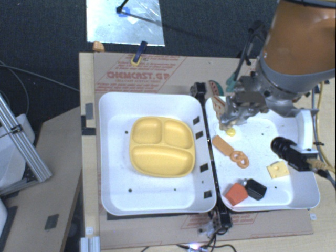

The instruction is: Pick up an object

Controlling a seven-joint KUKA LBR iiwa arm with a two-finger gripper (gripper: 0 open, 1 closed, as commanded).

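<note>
A smooth, faintly glossy yellow plastic tray (pixel 160 147) was seen in the left white bin (pixel 113 140), itself of smooth plastic. Beneath that bin, matt brown printed cardboard (pixel 142 73) was laid. Beyond the cardboard, a shiny, reflective metal-looking sheet (pixel 125 14) was seen on dark, rough carpet (pixel 42 30).

The arm (pixel 302 30) comes in from the right and fills the upper right corner, its broad orange band (pixel 302 22) sitting above a grey wrist ring (pixel 294 80). Below and to the left of that ring, the grey metal end effector (pixel 227 124) points downward and leftward, its body a cluster of blocks and brackets. Dark cables (pixel 249 43) run up behind the end effector, along the left edge of the orange band. The tips sit low, close to the surface beneath them; whether they are parted cannot be made out.
</note>
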